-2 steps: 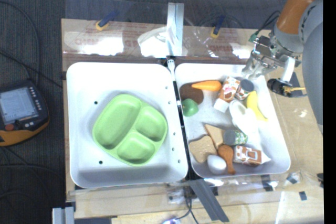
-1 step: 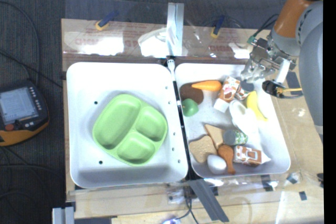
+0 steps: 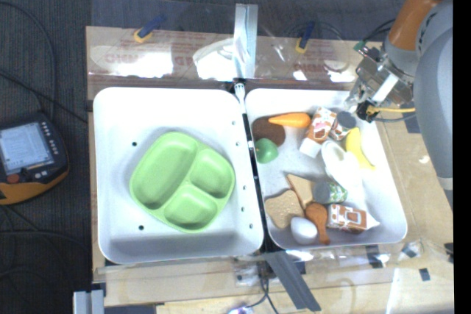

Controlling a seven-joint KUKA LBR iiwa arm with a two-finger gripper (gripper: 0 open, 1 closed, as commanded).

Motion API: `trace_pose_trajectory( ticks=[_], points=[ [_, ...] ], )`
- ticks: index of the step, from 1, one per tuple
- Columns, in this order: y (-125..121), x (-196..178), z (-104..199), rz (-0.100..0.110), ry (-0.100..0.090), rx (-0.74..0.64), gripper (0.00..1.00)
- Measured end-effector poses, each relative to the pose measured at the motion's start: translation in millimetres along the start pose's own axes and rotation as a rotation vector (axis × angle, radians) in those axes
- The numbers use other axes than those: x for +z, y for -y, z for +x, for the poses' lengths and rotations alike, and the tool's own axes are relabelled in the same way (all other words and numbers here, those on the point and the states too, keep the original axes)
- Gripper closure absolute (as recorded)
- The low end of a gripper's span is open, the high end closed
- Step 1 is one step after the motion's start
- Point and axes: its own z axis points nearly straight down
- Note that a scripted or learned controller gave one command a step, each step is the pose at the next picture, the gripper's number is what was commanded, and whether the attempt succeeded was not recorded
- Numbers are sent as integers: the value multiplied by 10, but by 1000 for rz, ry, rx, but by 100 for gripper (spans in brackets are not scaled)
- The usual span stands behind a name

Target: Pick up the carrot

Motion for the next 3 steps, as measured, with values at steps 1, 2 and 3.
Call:
trace_pose_trajectory(
  ticks=[1,2,3],
  points=[
    [306,-91,-97,2,0,325,100],
    [231,-364,-370,1,0,562,100],
    [220,-273,-352,1,1,329,100]
  ],
)
